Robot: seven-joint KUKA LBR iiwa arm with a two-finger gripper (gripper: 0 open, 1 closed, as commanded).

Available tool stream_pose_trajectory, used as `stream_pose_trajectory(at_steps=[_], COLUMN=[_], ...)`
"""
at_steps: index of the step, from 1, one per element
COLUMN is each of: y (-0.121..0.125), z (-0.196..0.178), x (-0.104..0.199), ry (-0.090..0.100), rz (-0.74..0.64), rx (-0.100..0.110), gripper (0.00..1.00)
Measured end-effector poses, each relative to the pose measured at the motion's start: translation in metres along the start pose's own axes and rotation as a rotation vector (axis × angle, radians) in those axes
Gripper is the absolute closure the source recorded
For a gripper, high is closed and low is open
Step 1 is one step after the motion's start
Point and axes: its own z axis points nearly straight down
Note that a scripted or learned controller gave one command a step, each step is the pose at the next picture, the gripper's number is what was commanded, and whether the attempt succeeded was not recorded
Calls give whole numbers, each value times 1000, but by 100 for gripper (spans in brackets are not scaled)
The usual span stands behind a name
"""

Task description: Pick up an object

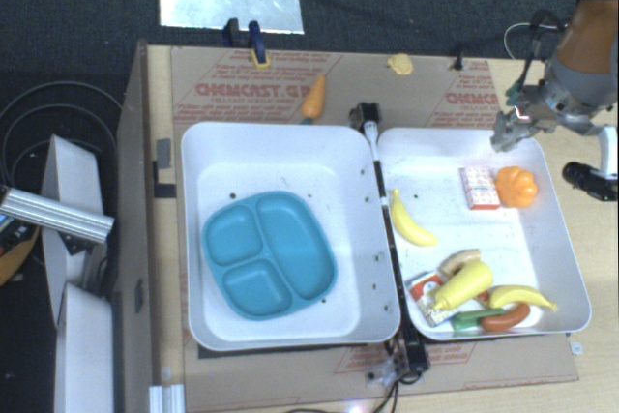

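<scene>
The right bin (440, 198) holds an orange pumpkin-like toy (516, 187), a small red and white box (478, 187) beside it, and a yellow banana (409, 221) near the left wall. A pile at the front has a yellow bottle (462, 285), a second banana (522, 297), a red sausage (507, 317) and a green piece (467, 323). My gripper (508, 132) hangs over the bin's back right corner, above and just behind the box and the orange toy, apart from both.
The left bin (251, 160) carries a blue divided plate (268, 252). An orange carrot toy (313, 97) and a small yellow object (400, 65) lie on the cardboard behind the bins. A black clip (367, 117) sits at the bins' shared back edge.
</scene>
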Motion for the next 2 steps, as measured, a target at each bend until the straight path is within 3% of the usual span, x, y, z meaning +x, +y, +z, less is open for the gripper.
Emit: stream_pose_trajectory(at_steps=[1,2], y=[-98,-56], z=[-30,-13], x=[-26,28], ry=[1,0], rz=[11,-1], rx=[8,1], gripper=[100,100])
